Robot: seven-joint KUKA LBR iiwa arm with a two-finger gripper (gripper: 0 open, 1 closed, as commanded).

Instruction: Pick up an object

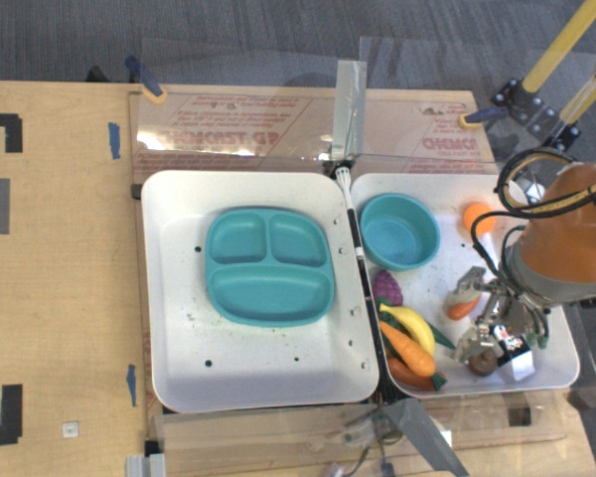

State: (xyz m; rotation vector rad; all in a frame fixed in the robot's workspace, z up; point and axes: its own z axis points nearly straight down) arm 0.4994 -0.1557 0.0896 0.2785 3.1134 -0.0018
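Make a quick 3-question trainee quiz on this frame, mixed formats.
1. True or false: the teal tray sits in the left bin.
2. Which item lies nearest the banana? A) bowl B) carrot C) tray
3. Fill in: the pincer is over the ____ bin.

Key: 1 true; 2 B; 3 right.

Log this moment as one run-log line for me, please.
arm: over right bin | gripper: low, near front | nearby: banana, carrot | bowl: right bin | plate: left bin
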